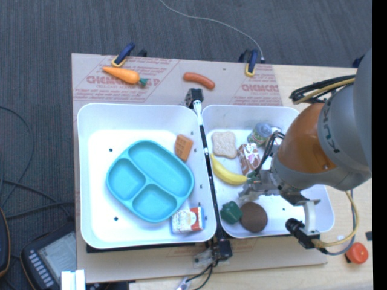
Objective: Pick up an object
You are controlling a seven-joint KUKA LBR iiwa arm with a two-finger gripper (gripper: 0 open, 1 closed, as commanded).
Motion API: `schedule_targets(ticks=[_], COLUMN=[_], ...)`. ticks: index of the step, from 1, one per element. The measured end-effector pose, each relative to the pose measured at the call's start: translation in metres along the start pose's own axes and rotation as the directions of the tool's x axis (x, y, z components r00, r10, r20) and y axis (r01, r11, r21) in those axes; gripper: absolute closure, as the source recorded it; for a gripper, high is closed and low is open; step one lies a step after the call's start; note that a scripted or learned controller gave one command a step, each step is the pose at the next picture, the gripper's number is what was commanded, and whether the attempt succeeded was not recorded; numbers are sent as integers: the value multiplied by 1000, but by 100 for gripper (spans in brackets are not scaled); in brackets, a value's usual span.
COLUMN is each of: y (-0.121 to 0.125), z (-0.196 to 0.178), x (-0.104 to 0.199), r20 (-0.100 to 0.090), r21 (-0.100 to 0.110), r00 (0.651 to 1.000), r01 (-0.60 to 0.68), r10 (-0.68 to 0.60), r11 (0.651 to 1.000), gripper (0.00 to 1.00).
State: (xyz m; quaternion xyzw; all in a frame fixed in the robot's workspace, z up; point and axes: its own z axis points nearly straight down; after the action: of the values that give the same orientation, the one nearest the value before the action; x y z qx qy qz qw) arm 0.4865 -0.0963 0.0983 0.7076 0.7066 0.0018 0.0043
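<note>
My gripper (255,190) hangs low inside the right bin (320,219), under the orange wrist band. It sits just right of the banana (228,171) and just above a brown round object (254,217). Beside that lies a green object (230,211). A slice of bread (224,144), a red and white packet (249,157) and a grey-green can (262,133) lie further back in the same bin. The arm hides the bin's right half.
The left bin (91,162) holds a blue divided plate (150,180), an orange cracker (183,147) and a small carton (186,220). A carrot (123,75) and a sausage (199,80) lie on the board behind the bins. An orange cap (357,254) sits at the bench's front right.
</note>
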Motion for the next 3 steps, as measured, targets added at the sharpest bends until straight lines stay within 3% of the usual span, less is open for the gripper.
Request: schedule_targets(ticks=[1, 2, 3], y=[0, -1, 0], z=[0, 11, 0], x=[0, -1, -2], r20=[0, -2, -1], r21=[0, 4, 0], r00=[1000, 1000, 1000], r01=[0, 2, 1], r10=[0, -2, -1], r11=[1000, 1000, 1000], gripper=[0, 0, 100])
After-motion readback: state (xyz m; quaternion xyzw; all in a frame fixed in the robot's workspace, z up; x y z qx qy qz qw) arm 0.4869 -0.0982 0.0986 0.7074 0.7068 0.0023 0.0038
